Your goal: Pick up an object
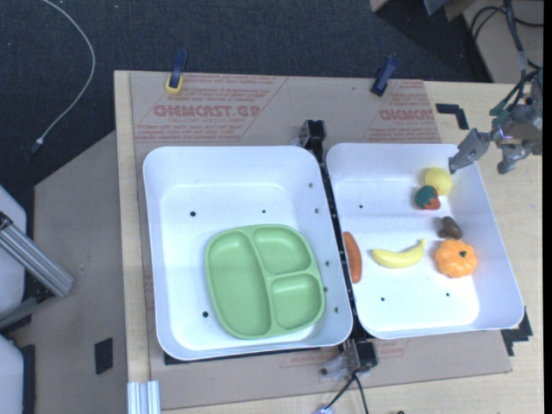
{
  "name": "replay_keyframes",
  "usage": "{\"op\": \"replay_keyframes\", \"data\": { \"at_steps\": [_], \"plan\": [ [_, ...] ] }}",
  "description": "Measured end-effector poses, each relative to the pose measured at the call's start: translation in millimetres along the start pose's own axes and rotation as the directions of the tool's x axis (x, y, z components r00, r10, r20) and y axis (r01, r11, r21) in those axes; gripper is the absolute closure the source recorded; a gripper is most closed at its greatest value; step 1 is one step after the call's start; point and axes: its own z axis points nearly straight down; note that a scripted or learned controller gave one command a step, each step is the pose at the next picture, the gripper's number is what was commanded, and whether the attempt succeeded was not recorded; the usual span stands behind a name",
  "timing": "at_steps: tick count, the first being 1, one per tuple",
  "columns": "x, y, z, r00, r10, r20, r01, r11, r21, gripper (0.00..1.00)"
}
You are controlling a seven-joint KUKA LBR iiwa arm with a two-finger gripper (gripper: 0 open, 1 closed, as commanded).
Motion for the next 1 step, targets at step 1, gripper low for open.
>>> {"op": "replay_keyframes", "data": {
  "at_steps": [1],
  "plan": [
    [0.8,2.0,-7.7,1.0,-0.004,0.003,0.004,1.0,-0.013,0.0]
  ]
}}
